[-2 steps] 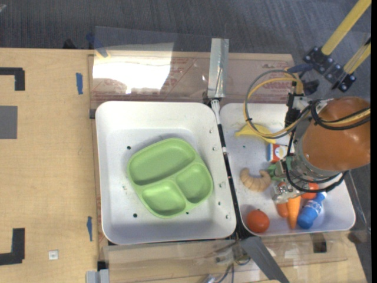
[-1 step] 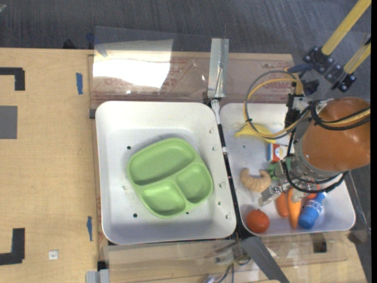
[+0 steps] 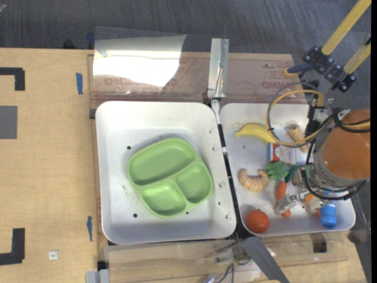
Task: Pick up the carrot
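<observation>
The gripper hangs low in the right bin, beside the carrot. Whether its jaws are parted or clenched cannot be told. A tomato lies left of the carrot.

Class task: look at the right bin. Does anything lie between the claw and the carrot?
Nothing visible does. The claw is right beside the carrot, whose green top points up the view. The croissant lies to its left and the tomato below, both off to the side.
</observation>
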You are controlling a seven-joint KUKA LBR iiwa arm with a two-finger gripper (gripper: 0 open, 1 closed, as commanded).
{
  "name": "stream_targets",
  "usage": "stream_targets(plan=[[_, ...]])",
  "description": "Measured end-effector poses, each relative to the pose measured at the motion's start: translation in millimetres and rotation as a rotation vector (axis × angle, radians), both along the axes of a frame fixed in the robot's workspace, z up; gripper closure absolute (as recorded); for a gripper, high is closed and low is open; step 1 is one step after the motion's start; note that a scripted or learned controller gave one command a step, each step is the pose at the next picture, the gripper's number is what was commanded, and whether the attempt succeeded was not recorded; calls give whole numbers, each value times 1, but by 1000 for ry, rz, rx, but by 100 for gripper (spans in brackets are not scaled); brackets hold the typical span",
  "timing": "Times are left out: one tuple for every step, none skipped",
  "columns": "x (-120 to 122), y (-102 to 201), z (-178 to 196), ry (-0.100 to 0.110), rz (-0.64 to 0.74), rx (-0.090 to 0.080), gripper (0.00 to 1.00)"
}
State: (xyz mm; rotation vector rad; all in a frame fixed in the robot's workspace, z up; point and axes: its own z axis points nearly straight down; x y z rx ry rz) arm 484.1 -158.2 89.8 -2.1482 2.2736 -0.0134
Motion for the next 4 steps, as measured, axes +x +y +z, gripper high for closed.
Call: stream_targets(plan=[[3,-20,0,-2,-101,14,0],[5,-20,12,-10,-105,13,100],[-2,11,90,8,48,-2,100],[-4,-31,9,12,251,-2,100]])
